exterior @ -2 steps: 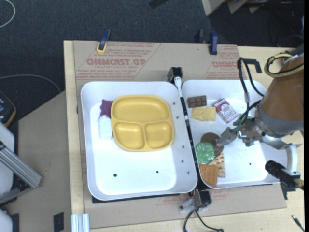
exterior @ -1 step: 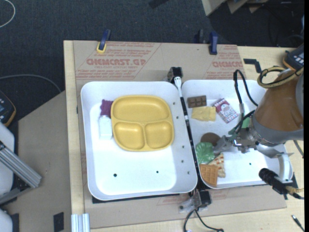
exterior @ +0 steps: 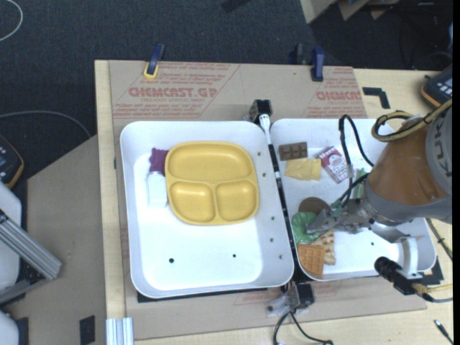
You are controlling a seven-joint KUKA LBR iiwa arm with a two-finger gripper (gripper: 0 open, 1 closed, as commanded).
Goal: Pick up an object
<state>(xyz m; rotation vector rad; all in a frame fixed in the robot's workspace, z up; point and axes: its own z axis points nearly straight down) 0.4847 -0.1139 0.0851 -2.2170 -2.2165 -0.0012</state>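
Reaching low over right-bin clutter [exterior: 310,225], the pincer [exterior: 321,221]; finger gap unclear.

The fingers [exterior: 321,223] reach low into the right bin [exterior: 359,268], touching a green leafy item [exterior: 300,226]; a waffle piece [exterior: 314,254] lies just below them.

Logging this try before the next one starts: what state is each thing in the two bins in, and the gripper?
Yellow divided plate: flat, upright, in left bin.
Purple item: partly under the plate's left edge.
White bottle: lying beside the plate.
Brown block: flat in right bin.
Yellow wedge: lying flat.
Red-and-white packet: tilted.
Waffle piece: flat at near edge.
Gripper: down among items, grip unclear.
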